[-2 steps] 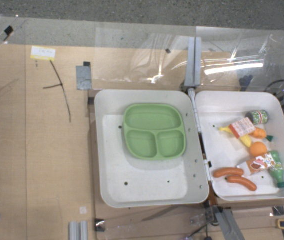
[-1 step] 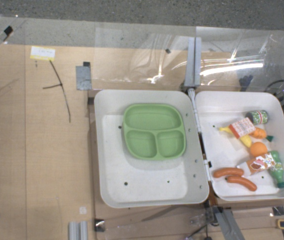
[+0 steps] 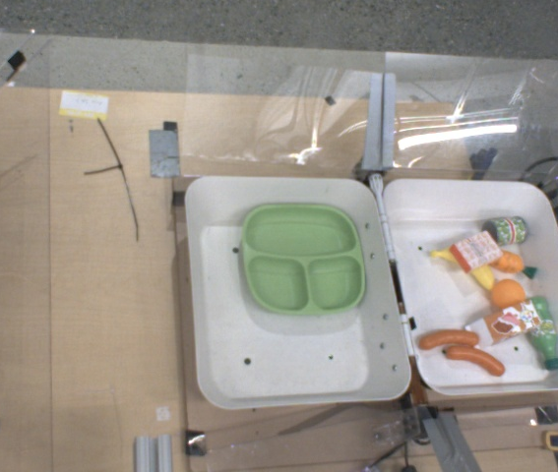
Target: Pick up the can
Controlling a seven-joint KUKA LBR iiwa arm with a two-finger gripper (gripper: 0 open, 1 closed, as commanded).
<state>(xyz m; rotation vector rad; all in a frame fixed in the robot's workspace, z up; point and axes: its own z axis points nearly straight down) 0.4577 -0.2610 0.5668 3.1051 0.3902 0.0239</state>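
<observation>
We list the can (image 3: 507,230) in the right-hand bin's (image 3: 436,214) far corner, near a red carton (image 3: 475,251). Gripper state: we cannot tell.

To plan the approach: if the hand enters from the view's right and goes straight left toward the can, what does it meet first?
Probably the can, lying in the far corner of the right bin, nothing between. Travelling low, the hand would meet that bin's right wall first; depth is unclear.

The can (image 3: 507,230) lay open from above, crowded only below-left by the red carton (image 3: 475,251) just beside it.
</observation>
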